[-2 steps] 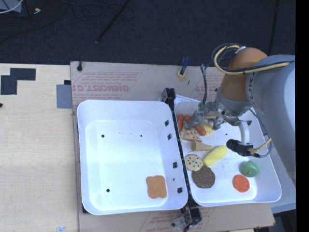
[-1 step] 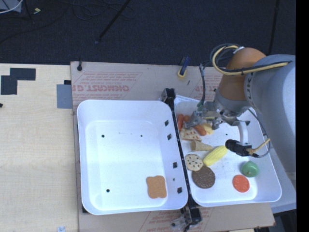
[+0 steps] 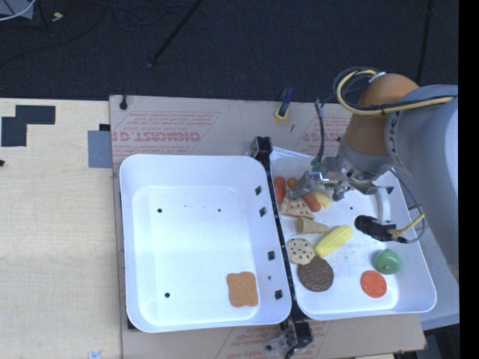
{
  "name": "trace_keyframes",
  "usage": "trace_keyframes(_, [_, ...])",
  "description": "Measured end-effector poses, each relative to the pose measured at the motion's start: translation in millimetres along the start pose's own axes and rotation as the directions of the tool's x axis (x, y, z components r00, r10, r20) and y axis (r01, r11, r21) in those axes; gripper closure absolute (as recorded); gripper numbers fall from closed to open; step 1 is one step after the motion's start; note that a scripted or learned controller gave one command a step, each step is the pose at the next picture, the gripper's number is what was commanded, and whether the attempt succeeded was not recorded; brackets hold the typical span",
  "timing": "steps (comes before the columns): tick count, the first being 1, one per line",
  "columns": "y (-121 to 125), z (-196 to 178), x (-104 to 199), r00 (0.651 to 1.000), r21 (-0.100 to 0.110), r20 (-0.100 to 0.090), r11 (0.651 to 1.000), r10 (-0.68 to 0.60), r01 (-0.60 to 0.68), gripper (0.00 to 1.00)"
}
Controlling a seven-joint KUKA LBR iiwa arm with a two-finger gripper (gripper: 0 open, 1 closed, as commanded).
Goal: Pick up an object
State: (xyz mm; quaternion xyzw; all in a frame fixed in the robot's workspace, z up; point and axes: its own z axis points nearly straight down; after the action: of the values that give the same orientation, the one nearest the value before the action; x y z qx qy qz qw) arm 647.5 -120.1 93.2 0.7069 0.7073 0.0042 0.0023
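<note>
Right now the claw [image 3: 323, 184] hangs low over the far end of the right bin [image 3: 419, 290], directly above the heaped toy food [image 3: 303, 200]. Whether it's clenched or released, I cannot tell. Nearest candidate lies just below-left; the corn cob [image 3: 334, 240] sits nearer the camera, angled diagonally.

A robotics lab test bench, seen from above. A grey industrial arm [image 3: 419, 137] with an orange band and looped cables reaches in at 3 o'clock. Two white bins [image 3: 150, 305] sit side by side at centre on a printed cardboard sheet [image 3: 187, 129], joined by black clips [image 3: 262, 146]. The right bin holds toy food [image 3: 322, 234], stand-ins for real goods. At 9 o'clock is a pale wooden benchtop [image 3: 52, 245] with dark tape marks [image 3: 30, 122]. At 12 o'clock, loose cables [image 3: 75, 2] trail over dark floor.
</note>
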Motion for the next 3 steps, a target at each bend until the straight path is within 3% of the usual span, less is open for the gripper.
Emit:
trace_keyframes(2, [-1, 0, 13, 1.000, -0.001, 0.008, 1.000, 0.001, -0.001, 0.00])
trace_keyframes(3, [0, 0, -11, 1.000, 0.000, 0.001, 1.000, 0.000, 0.000, 0.00])
